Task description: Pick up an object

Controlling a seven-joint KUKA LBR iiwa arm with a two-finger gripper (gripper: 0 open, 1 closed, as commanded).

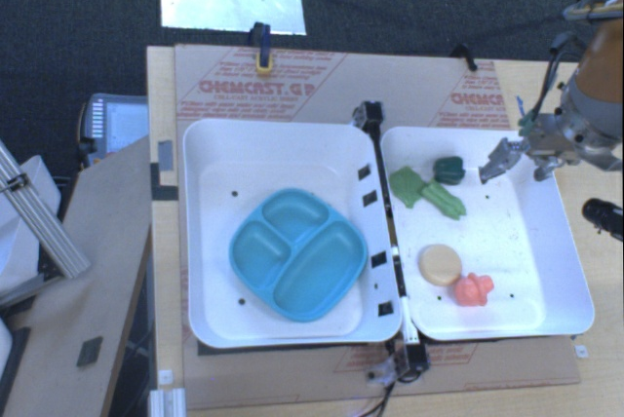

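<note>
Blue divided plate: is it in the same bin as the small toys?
No, the blue divided plate lies alone in the left bin, while the toys sit in the right bin.

We see the gripper (517, 162) over the right bin (556, 240), its fingers spread with nothing between them. Left of it sit a dark green piece (448, 170), a light green toy (426, 191), a tan disc (440, 264) and a pink toy (474, 289). A blue plate (297, 254) fills the left bin (210, 210).

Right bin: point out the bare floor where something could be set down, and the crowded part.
Free: the right bin's right half, below the gripper, and its near-left corner below the round tan disc and pink toy. Crowded: upper left, where the light green piece and dark green block sit close together.
</note>
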